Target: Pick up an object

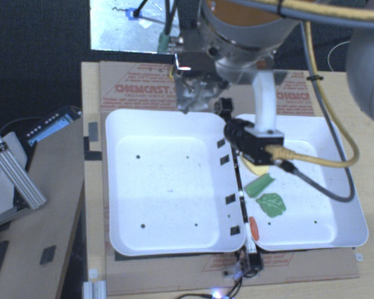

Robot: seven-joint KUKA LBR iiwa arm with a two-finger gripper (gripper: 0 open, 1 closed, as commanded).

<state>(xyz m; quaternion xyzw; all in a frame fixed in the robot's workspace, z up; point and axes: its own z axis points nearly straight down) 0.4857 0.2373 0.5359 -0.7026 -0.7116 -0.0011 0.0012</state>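
Three things lie in the right bin [346, 220]: green bar [259, 184] and green leaf [272, 204] mid-left, orange piece [254, 228] at its near left corner; gripper [194, 96] over the left bin's [121, 167] far edge, grip state unreadable.

Dark carpet [37, 42] around a pale bench [56, 192]; bright, perhaps metallic, panel [118, 17] behind.

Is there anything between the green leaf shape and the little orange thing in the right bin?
No. The camera view shows just bare floor of the right bin between the green leaf and the orange thing.
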